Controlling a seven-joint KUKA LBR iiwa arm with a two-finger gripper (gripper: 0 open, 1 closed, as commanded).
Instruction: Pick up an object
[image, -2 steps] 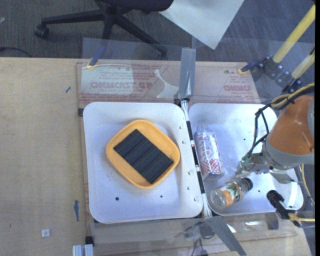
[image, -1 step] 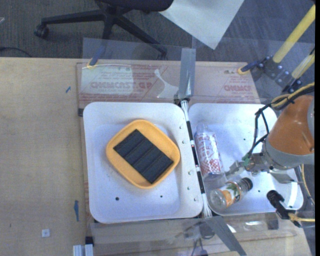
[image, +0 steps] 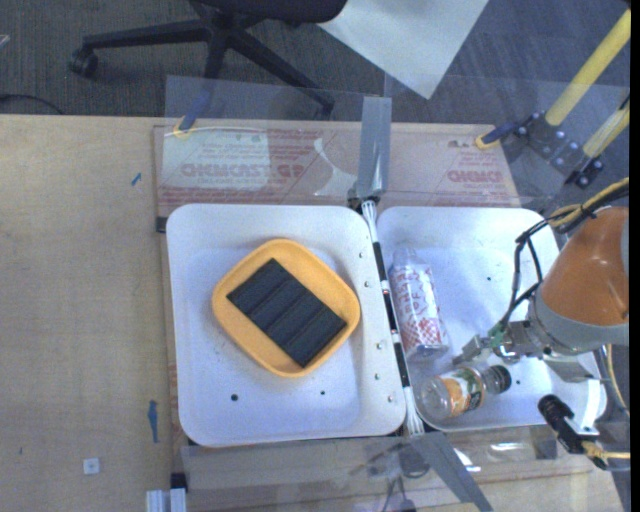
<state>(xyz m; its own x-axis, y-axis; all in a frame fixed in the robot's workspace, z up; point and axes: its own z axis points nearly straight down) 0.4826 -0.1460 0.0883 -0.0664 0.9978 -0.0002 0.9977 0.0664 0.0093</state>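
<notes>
My gripper (image: 487, 347) is low over the right bin (image: 470, 245), below the arm's orange band (image: 598, 270). Just under and left of it, a clear bottle (image: 462, 388) with orange contents lies on its side near the bin's front edge. I cannot tell whether the gripper touches the bottle. A red-and-white checkered can (image: 415, 305) lies on its side along the right bin's left wall, a little apart from the gripper. In the left bin (image: 200, 330) a yellow dish (image: 232, 322) holds a black ridged pad (image: 287, 311).
A grey divider strip (image: 374, 150) and a taped cardboard sheet (image: 250, 165) lie behind the bins. Yellow bars (image: 590, 70) stand at the back right. Cables (image: 527, 262) hang beside the arm. Bare wooden bench (image: 80, 300) stretches to the left.
</notes>
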